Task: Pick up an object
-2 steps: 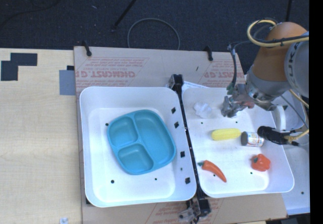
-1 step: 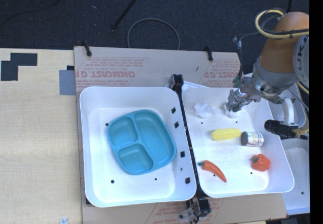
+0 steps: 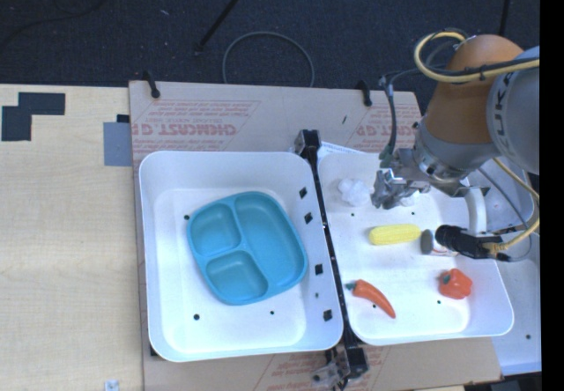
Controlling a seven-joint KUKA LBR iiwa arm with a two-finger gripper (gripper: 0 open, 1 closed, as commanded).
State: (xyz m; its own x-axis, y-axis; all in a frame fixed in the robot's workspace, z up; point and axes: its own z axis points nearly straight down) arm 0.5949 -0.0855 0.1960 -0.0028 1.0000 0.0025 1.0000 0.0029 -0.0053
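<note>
Starting at the near edge of the right bin (image 3: 427,328), an orange carrot (image 3: 374,296) with a green stem lies at a slant close to the divider side. Off toward the bin's right end sits a small red pepper (image 3: 455,284), well apart from it. A little further back, a yellow corn cob (image 3: 394,234) lies flat across the middle of the bin floor. Over in the left bin (image 3: 167,328), a blue divided plate (image 3: 246,246) sits tilted near the centre. Back in the right bin, a crumpled white lump (image 3: 353,191) rests near the far left corner. And there's the gripper (image 3: 389,195), just beside that lump and just beyond the corn cob, with nothing seen in its grasp. Open or closed? Can't tell from this angle. Behind it, the grey arm (image 3: 507,121) with its orange band reaches in from the right.
</note>
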